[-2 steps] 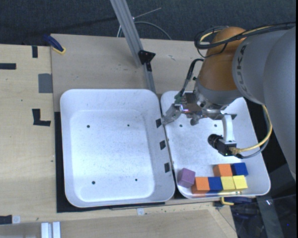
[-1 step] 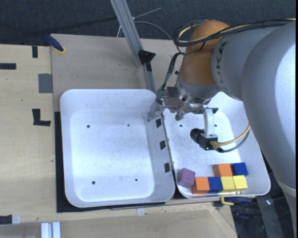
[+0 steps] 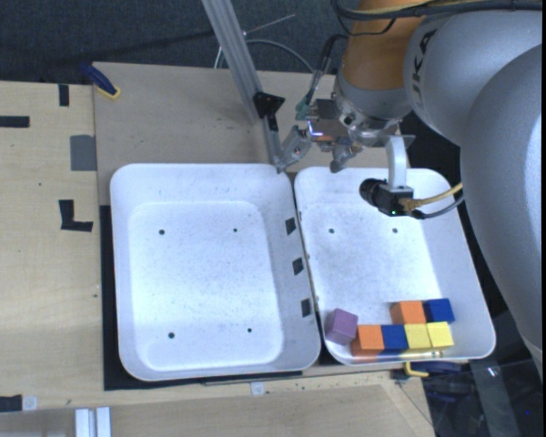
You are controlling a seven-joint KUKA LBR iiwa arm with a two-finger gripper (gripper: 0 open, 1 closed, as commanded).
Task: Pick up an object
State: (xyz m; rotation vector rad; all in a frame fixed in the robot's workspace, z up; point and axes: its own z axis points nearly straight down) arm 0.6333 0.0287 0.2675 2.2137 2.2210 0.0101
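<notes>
The gripper (image 3: 317, 153) hangs with fingers apart above the right bin's (image 3: 455, 244) far rim; tightly packed blocks (image 3: 405, 328) could make a grab slip

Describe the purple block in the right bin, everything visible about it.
The purple block is a small, matte lilac cube, plain on the faces that show. It sits on the floor of the right bin, near that bin's front-left corner, turned at an angle to the other blocks. An orange block lies right beside it and looks to be touching it, though contact is hard to confirm. The claw is far off, over the bin's back edge.
</notes>
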